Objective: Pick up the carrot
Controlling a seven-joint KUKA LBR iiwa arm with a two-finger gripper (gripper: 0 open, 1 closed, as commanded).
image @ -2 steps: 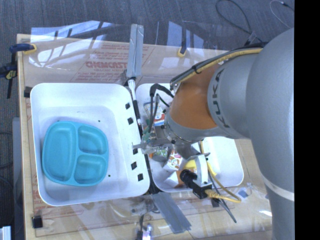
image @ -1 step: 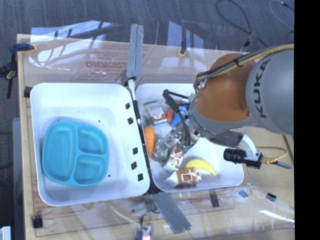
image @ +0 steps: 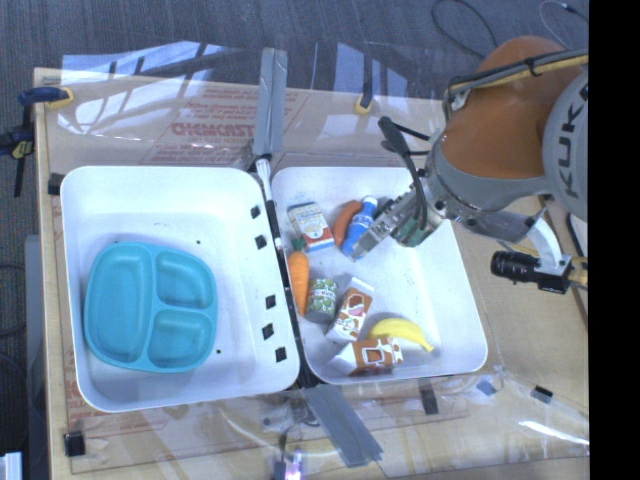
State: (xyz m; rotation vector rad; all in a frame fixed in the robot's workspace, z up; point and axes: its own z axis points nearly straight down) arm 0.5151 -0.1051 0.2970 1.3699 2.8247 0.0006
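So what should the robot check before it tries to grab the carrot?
1. Carrot in sight, in the right bin beside the divider: ok.
2. Carrot's top uncovered: ok.
3. Tool over the carrot: not ok, it hangs above the blue-capped bottle.
4. Space around the carrot: not ok, the green packet sits close beside it.
5. Tool carrying nothing: cannot tell.

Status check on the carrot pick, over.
Pincer low in right bin, by the blue bottle. Carrot lies ungrasped at the bin's left wall. Green packet touches the carrot's lower end.
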